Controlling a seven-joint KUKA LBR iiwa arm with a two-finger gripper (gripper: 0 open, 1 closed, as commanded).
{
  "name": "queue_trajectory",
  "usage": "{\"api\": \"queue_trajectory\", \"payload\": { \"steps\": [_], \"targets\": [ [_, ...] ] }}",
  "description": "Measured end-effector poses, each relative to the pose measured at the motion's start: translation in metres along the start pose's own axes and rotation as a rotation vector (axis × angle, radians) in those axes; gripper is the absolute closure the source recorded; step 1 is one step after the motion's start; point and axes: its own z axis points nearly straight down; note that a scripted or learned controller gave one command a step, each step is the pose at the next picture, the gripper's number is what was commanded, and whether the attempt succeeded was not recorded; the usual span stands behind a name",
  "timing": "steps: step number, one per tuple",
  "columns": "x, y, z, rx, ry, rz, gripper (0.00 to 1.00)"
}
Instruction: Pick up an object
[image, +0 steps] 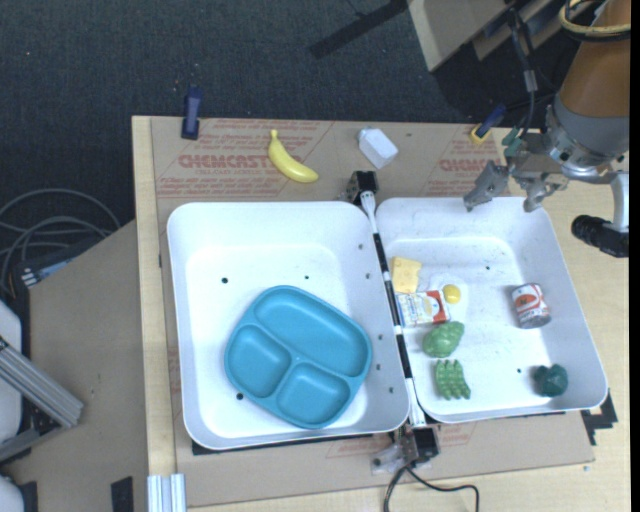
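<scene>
Right bin, centre right of frame, holds the loose objects. Along its left wall: a yellow block, below it a red-and-white carton with a small yellow ball touching its right side, then a green lump and a ridged green piece. A red can lies on its side toward the right wall. A dark green object sits in the lower right corner; shape hard to make out.

Gripper hangs over the bin's far rim, upper right of frame, fingers spread wide with nothing between them, well apart from every object. Arm cut off by the top right corner.

Left bin holds a blue tray with three compartments.

On the bench behind the bins: a banana, a white block, a blue item at upper left, too small to identify.
</scene>
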Motion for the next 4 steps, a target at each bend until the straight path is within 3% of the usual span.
{"api": "queue_trajectory", "payload": {
  "steps": [1, 2, 3, 4],
  "targets": [
    [0.037, -0.078, 0.068, 0.002, 0.001, 0.000, 0.00],
    [0.022, -0.109, 0.153, -0.002, 0.001, 0.000, 0.00],
    [0.038, -0.167, 0.156, 0.003, 0.001, 0.001, 0.00],
    [0.045, -0.167, 0.156, 0.002, 0.002, 0.000, 0.00]
  ]
}}
